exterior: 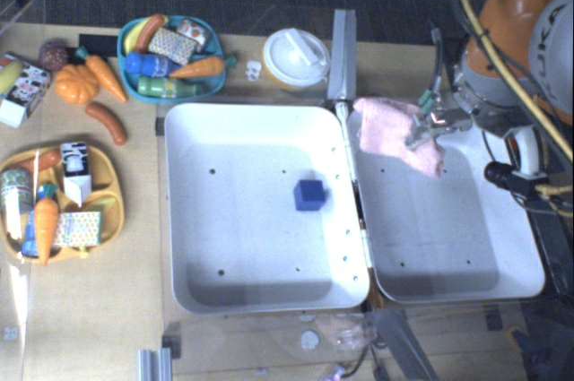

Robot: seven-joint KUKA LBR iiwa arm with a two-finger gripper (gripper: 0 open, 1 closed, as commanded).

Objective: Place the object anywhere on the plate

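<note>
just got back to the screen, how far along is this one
Early stage, by the look of it. Nothing seems placed yet: the blue cube sits alone in the left bin, untouched. The claw is over the right bin, at the pink cloth in its far corner; whether it grips the cloth is unclear. I can't make out a plate in either bin, so the placing itself is still ahead.

Blue cube, on my feed

I see the small blue cube [309, 194] resting flat on the left bin [193, 137] floor, right of centre, apart from the walls.
</note>
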